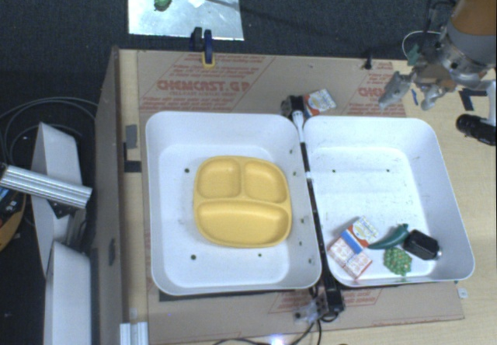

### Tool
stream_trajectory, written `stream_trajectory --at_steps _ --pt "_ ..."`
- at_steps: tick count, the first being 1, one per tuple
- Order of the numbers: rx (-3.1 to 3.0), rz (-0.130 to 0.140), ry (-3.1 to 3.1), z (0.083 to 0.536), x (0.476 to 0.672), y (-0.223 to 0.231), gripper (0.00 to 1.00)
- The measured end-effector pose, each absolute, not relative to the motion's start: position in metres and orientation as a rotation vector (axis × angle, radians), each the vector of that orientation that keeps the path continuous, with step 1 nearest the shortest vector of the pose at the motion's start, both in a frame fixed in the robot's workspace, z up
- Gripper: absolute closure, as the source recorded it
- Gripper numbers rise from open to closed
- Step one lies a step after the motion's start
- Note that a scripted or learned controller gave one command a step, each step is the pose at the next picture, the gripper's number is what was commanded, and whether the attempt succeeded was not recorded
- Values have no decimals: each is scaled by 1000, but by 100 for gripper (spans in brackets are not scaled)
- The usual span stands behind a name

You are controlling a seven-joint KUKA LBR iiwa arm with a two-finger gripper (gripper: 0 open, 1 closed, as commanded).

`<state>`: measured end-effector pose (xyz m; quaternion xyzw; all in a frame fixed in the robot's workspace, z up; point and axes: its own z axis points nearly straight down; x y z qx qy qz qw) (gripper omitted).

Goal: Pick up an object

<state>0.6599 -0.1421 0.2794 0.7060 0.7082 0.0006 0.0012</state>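
Nearest my camera, front corner of the right bin (435, 149): a small cluster of objects. Red-and-white packet (351, 252) lies against the bin's inner wall; just beside it a green dotted ball (397, 259), a teal curved piece (390, 237) and a black block (422, 245), the last two touching or nearly so (hard to separate at this slant). Rest of that bin floor shows only fine specks.

Left bin (171, 180): one yellow divided tray (241, 201), three compartments, sitting flat near the middle.

Hand (410, 92) hangs beyond the far right corner of the right bin, over the cardboard-covered tabletop (233, 79), well apart from the cluster. I see nothing between its fingers; whether they are open or closed I cannot tell

Small white-and-orange wrapper (319, 101) lies on the tabletop behind the seam between bins
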Motion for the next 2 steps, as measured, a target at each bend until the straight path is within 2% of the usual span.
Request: stream_trajectory --at_steps 1,2 --pt "2221 -3 2227 137 597 -89 0" --pt "2217 0 2227 84 638 -83 0"
